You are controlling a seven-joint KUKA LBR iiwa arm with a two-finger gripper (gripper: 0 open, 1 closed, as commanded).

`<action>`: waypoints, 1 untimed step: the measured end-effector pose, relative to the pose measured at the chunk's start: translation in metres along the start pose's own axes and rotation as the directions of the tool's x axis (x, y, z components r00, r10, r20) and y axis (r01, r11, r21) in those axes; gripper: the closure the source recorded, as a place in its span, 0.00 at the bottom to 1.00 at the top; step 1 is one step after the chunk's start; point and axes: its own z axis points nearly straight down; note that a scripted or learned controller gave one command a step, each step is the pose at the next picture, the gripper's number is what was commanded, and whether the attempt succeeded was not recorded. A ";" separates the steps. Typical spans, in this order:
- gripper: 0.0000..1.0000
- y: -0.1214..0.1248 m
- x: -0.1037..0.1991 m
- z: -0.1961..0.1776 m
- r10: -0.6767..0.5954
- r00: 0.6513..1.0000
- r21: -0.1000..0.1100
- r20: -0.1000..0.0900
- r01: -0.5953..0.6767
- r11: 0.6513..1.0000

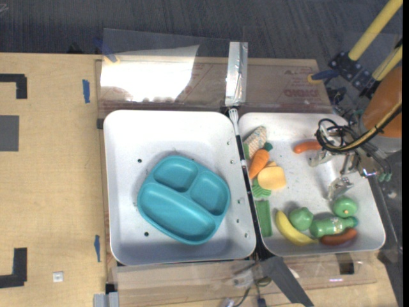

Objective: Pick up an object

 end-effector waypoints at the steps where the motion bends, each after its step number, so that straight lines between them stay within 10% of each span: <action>1: 0.00 -0.005 -0.066 0.000 0.159 0.987 -0.007 -0.037 -0.159 0.987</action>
